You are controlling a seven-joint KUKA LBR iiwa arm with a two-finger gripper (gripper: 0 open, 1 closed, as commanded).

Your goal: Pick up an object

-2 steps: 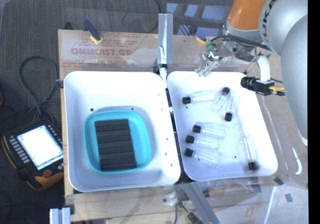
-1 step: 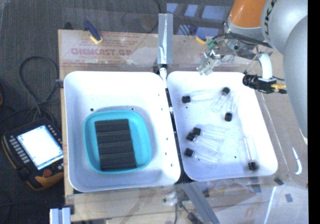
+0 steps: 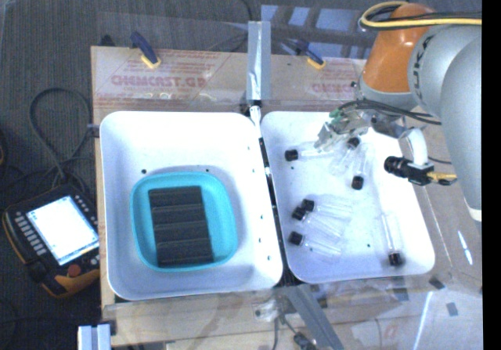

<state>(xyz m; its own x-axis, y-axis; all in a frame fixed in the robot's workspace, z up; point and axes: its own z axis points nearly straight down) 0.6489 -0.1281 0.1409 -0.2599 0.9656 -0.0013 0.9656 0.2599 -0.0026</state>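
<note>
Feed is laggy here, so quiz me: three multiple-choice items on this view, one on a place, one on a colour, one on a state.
1. Where does the pincer hang?
A. over the right bin's far end
B. over the left bin
C. off the bench

2. What colour is the tray in the left bin?
A. red
B. light blue
C. yellow

3. How do the clear vials sit in the right bin?
A. upright
B. stacked
C. lying scattered

Answers: 1 A, it sits above that bin's far vials. 2 B, its rim is light blue. 3 C, they lie on their sides, apart.
</note>
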